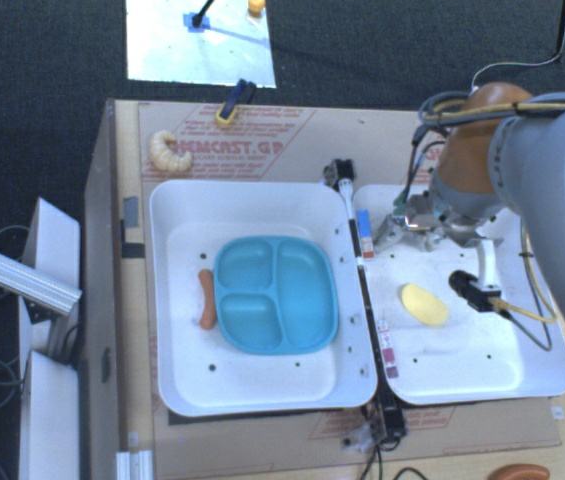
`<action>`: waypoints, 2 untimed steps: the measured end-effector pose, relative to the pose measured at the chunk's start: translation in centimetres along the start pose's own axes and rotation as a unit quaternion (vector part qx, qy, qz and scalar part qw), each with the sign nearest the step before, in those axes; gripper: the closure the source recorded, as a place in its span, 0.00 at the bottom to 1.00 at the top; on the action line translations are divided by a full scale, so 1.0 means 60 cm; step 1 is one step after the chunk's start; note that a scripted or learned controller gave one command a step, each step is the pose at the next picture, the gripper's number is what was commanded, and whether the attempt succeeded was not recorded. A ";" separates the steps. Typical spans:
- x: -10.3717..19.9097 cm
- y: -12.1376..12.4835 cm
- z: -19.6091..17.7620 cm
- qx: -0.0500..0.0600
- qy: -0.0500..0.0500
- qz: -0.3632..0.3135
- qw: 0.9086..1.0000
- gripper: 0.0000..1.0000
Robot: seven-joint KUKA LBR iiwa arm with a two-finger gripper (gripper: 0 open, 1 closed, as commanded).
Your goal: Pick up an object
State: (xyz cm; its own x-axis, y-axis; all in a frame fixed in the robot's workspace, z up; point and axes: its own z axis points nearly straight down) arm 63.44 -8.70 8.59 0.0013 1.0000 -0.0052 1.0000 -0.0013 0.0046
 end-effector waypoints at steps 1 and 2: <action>-0.068 -0.106 0.002 0.002 0.002 -0.001 1.000 0.00; -0.024 -0.160 0.002 0.002 0.003 -0.001 1.000 0.00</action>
State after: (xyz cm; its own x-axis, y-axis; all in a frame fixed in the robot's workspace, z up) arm 53.85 -10.14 8.42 -0.0012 1.0000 0.0004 1.0000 0.0012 0.0003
